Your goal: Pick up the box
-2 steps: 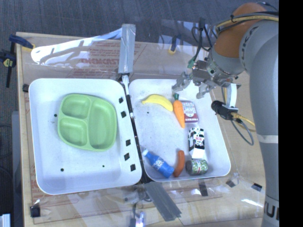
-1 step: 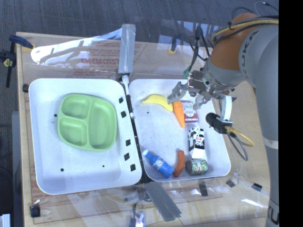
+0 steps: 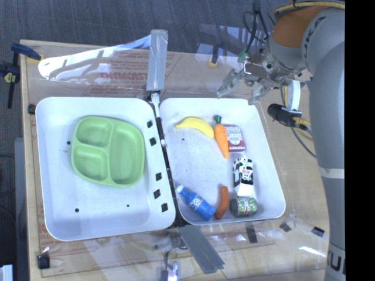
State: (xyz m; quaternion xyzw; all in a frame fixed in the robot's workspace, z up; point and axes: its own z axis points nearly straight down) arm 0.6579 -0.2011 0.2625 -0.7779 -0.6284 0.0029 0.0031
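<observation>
A small red and white box (image 3: 234, 136) lies flat in the right bin (image 3: 266, 157), right beside an orange carrot (image 3: 221, 140). Nearer the front stands a black-and-white cow-patterned carton (image 3: 244, 176). My gripper (image 3: 241, 92) hangs over the back rim of the right bin, behind the red box and apart from it. Its two fingers are spread wide, one fingertip (image 3: 225, 91) on the left and the other on the right, with nothing between them.
The right bin also holds a banana (image 3: 195, 126), a blue bottle (image 3: 195, 202), a brown sausage (image 3: 223, 201) and a green can (image 3: 244, 206). In the left bin (image 3: 53, 204) sits a green divided plate (image 3: 109, 151). Cables hang by the wrist.
</observation>
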